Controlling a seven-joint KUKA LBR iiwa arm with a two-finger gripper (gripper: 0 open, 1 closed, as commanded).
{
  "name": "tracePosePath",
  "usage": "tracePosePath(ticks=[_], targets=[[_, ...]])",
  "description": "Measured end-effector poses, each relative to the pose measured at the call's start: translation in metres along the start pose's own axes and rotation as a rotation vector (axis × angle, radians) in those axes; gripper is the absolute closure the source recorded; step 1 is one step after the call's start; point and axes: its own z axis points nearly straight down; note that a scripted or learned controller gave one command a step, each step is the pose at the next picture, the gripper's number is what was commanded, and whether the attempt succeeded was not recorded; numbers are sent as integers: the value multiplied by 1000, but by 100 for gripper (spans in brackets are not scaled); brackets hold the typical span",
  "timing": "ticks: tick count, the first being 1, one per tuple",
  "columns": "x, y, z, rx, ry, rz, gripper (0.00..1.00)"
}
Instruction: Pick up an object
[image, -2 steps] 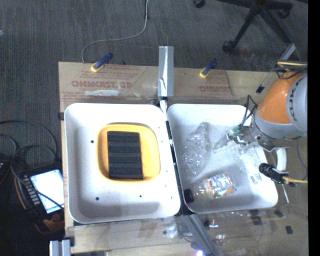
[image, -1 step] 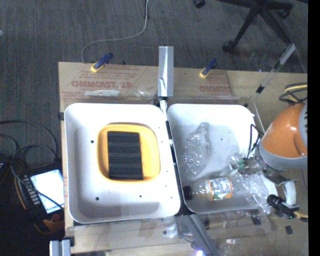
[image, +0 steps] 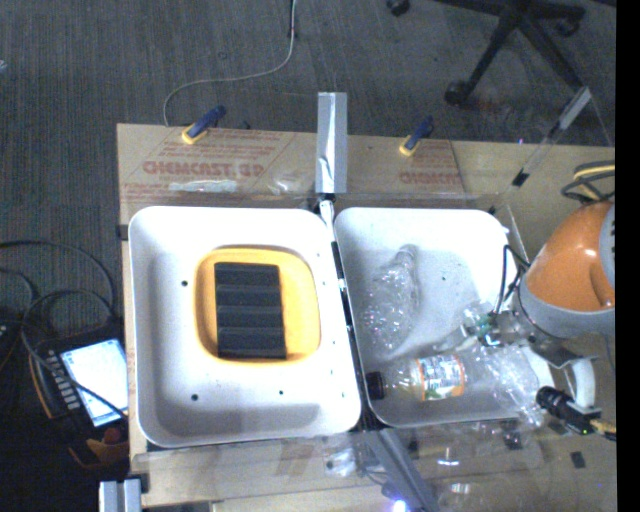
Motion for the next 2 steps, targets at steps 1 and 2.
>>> tracePosePath(ticks=[1,2], targets=[[48,17,-94,16,4,14,100],[49,19,-102,17,5,12,100]])
